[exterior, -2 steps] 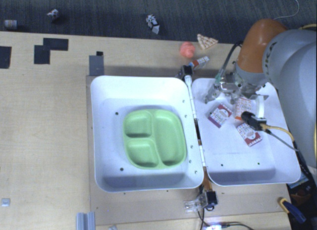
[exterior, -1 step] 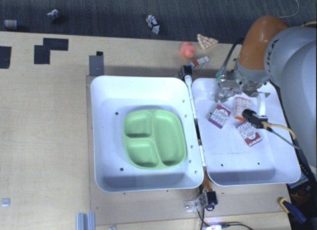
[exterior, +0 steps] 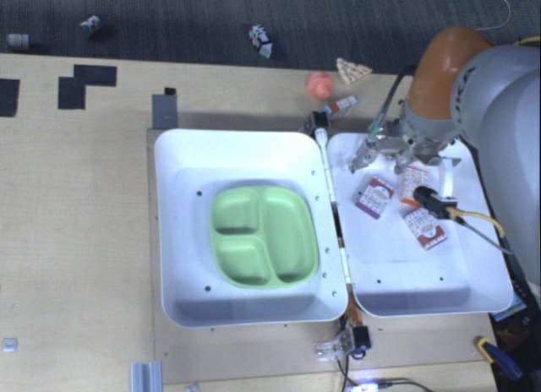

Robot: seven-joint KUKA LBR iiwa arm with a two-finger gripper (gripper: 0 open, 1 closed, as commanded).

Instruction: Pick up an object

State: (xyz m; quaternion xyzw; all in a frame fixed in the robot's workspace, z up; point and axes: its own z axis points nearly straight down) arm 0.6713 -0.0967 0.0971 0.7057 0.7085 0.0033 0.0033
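Note:
My gripper [exterior: 382, 162] hangs over the far left part of the right bin [exterior: 423, 285]. Its fingers are spread open with nothing between them. Just below it lies a maroon-and-white packet [exterior: 374, 197]. A pale pinkish packet [exterior: 413, 181] sits to that one's right, partly under the gripper. A red-and-white packet [exterior: 426, 228] lies nearer the bin's middle. The left bin [exterior: 182, 213] holds a green divided plate [exterior: 262, 234].
Behind the bins on the bench lie a pink ball [exterior: 319, 84], a toy pizza slice [exterior: 352, 70] and a small red-and-white tube [exterior: 340, 107]. The grey arm with its orange band [exterior: 444, 69] covers the right bin's far right corner.

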